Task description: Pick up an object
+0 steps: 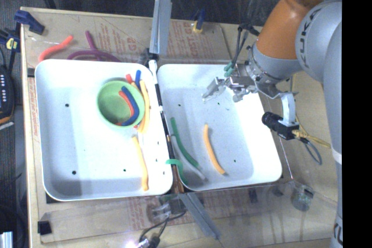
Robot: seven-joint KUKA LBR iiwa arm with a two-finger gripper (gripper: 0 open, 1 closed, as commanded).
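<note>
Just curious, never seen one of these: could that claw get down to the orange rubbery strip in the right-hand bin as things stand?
Probably yes. The orange rubbery strip lies alone on the right white bin's floor, apart from the green strip, and the claw hangs over that same bin.

Open floor beside orange strip [213, 150]

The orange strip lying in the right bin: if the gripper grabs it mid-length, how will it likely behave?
The orange strip is thin and gently curved, so it probably flexes and droops at both ends. It looks light. Lying flat on the right bin, it seems unlikely to roll.
</note>
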